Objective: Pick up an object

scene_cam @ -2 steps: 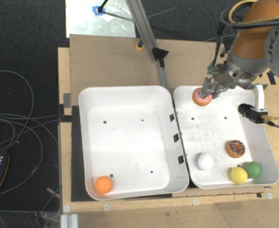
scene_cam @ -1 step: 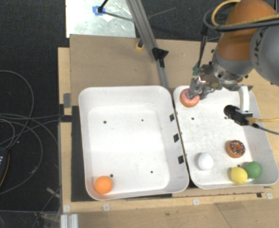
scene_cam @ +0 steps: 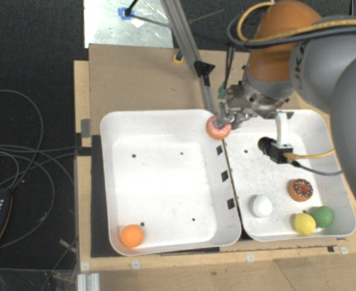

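The gripper (scene_cam: 221,119) sits directly over a pink donut (scene_cam: 218,128) at the bins' shared edge (claw state indeterminable); pickup unconfirmed, lift outstanding.

The arm (scene_cam: 332,71) has a smooth, rounded grey casing. An orange dome-shaped band (scene_cam: 281,38) sits above the wrist. A yellow cable (with a black one alongside) loops over the orange band. Below it, a metallic wrist assembly (scene_cam: 253,102) carries small fittings. A white bracket holds a black module (scene_cam: 273,149) with a yellow lead.
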Robot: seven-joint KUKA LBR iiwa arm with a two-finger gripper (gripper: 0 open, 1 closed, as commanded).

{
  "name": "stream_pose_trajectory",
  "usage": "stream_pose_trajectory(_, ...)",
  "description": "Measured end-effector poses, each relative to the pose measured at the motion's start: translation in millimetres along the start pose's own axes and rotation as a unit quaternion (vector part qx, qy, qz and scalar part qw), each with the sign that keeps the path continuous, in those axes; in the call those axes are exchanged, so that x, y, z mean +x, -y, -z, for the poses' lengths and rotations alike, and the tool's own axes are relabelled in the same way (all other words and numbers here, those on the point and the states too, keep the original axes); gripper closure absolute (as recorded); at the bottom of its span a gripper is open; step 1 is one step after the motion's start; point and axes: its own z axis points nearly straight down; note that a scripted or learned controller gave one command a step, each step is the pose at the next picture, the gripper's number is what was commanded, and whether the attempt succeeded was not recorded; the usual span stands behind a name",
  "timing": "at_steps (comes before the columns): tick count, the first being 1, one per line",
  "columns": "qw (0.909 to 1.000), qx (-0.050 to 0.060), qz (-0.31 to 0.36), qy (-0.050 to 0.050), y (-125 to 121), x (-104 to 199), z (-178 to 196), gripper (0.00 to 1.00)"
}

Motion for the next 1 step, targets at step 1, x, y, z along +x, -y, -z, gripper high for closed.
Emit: stream_pose_trajectory(1,1.0000,0.000,0.001,0.000,7.4,59.7,7.2,1.00)
